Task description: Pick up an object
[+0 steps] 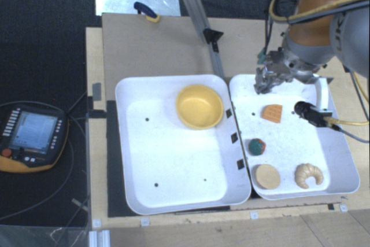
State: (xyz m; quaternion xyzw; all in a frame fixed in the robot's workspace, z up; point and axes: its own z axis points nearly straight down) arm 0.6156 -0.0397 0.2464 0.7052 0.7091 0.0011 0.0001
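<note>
Grey arm [324, 14] with its orange band reaches in from the view's right; the jaws hang over the far left corner of the right bin [286, 142], close to its rim. Whether the jaws stand open or closed cannot be told at this slant. Right bin holds four loose things, all on the near side of the jaws. The orange wedge [272, 113] is the closest, just beside the jaws and apart from them. Past it, nearer the front, lies a small green-and-red ball [256, 146]. Farther still from the jaws is a round tan disc [267, 176] against the bin's front rim. A pale croissant [309, 175] lies beside the disc on the side away from the left bin, farthest from the jaws. None of the four touch one another. The left bin [173, 165], to the jaws' left in the view, holds one yellow bowl [199, 106], upright, in its far right corner, near the wall that the two bins share. Both bins sit on a tan surface [150, 49]. Well apart from the jaws, off the surface at the view's left, a teach pendant [32, 136] lies on dark floor.
</note>
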